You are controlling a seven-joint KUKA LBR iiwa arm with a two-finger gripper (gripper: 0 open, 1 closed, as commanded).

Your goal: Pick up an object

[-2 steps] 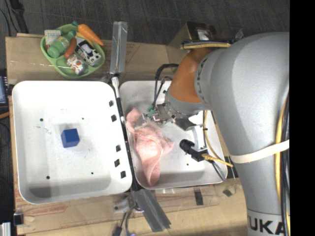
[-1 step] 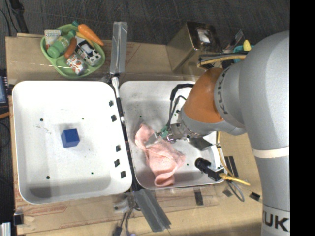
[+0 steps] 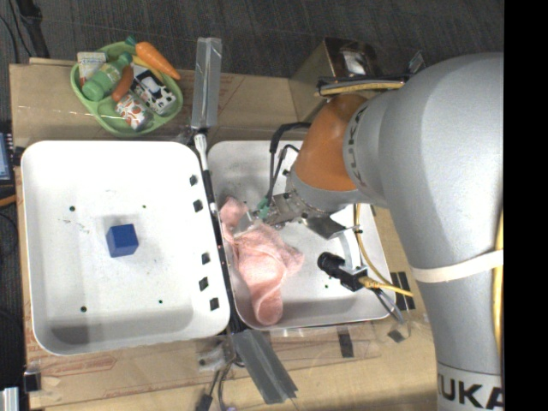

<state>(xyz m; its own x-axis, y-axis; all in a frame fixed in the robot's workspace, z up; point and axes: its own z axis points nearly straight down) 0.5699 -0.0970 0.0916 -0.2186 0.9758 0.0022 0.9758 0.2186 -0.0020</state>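
While the arm (image 3: 428, 169) reaches in over the right bin (image 3: 248, 163) in the camera view, its gripper (image 3: 267, 211) sits low at the upper end of the pink cloth (image 3: 257, 264). The cloth lies crumpled along that bin's left wall and runs down toward the near rim. The gripper looks to be at or touching the cloth's top folds, but the wrist hides it, so I cannot tell whether it is open or closed. Nothing shows as held.

In the left bin (image 3: 103, 178) a blue cube (image 3: 122, 239) stands alone, well apart from the arm. A green bowl (image 3: 81, 92) of toy food rests on the desk (image 3: 257, 92) beyond that bin.

I judge the step in hand to be the grasp on the cloth, at the point of contact. The next move calls for a firm close on a fold, then a straight lift until the hanging cloth clears the wall. Soft cloth may slip.
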